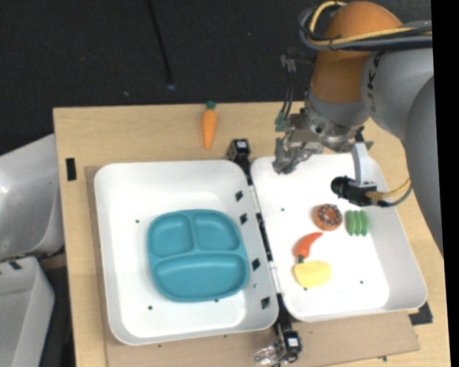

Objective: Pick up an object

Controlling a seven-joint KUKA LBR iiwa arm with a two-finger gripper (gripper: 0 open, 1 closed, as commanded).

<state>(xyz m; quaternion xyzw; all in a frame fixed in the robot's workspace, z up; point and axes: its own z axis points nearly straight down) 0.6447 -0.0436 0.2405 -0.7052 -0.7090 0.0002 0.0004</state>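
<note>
My gripper [286, 162] hangs over the far left corner of the right bin [396, 281], with nothing visible between its fingers. In that bin lie a brown round doughnut-like piece [328, 217], a green ridged piece [357, 223], a red-orange chili pepper [307, 244] and a yellow piece [312, 273]. All of them sit nearer the camera than the gripper, towards the bin's middle. A toy carrot [209, 125] lies on the bench beyond the left bin.
The left bin [124, 299] holds a blue divided plate [196, 254]. Black clips [255, 216] line the seam between the two bins. The wooden bench [135, 134] shows bare behind the bins.
</note>
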